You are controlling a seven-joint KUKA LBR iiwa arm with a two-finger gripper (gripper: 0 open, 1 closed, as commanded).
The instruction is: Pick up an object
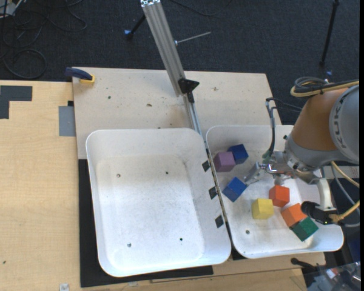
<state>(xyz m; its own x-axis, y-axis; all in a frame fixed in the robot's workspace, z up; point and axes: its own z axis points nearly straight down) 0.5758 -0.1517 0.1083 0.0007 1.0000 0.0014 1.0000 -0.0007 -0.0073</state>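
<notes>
In the right white plastic bin [327, 242], the metal gripper [253, 174] hangs just above-right of a blue cube [235, 188]; whether it is wide or narrow, I cannot tell.

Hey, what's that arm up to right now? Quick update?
Gripper low in right bin, nothing seen held. Nearest: blue block. Yellow block, orange block crowd close by.
</notes>
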